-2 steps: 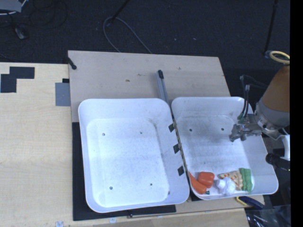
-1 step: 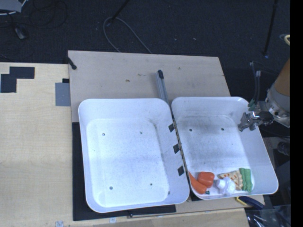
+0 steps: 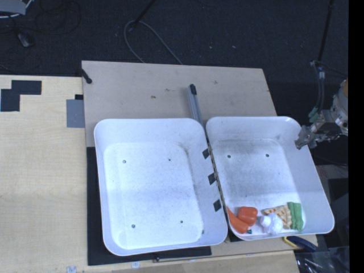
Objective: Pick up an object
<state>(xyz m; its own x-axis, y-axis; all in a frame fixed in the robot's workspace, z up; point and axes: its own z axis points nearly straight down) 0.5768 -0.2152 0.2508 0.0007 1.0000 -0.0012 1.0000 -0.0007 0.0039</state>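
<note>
Gripper (image 3: 311, 134) hangs just outside the right bin's (image 3: 250, 127) far right rim; its grasp state cannot be told. Small objects cluster along that bin's near edge: an orange piece (image 3: 243, 217), a white lump (image 3: 267, 223), a tan piece (image 3: 278, 214), a green piece (image 3: 295, 215). Left bin (image 3: 148, 186) adjoins it on the wooden bench (image 3: 170, 90); dark floor with cables (image 3: 142, 33) lies beyond.

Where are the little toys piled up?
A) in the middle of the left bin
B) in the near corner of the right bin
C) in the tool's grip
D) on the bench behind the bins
B: the orange piece, white piece and green piece sit bunched in the right bin's near corner, far from the tool at its right rim.
</note>
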